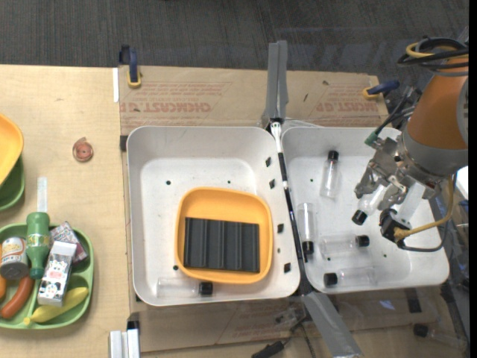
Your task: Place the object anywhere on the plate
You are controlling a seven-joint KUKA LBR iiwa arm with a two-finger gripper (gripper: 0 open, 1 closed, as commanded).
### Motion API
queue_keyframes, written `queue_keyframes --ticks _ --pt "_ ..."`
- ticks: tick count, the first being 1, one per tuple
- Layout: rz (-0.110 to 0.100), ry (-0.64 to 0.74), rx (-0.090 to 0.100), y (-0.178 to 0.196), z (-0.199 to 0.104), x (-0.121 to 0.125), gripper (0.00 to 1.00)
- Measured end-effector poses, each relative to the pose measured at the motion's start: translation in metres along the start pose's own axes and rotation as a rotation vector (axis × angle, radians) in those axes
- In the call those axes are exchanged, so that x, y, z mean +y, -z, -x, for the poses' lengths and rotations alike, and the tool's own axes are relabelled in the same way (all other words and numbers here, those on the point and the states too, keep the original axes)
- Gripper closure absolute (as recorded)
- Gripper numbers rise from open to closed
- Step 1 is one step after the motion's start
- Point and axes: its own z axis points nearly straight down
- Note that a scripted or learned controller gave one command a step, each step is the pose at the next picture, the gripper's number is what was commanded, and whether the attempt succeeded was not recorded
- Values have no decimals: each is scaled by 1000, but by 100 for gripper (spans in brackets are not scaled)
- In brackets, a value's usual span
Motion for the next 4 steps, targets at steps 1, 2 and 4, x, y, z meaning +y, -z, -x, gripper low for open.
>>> queue_keyframes --ticks 1,2,4 --pt "0 0 0 0 0 0 0" --pt "1 275 0 -3 74 16 0" --pt "2 837 0 123 124 32 0"
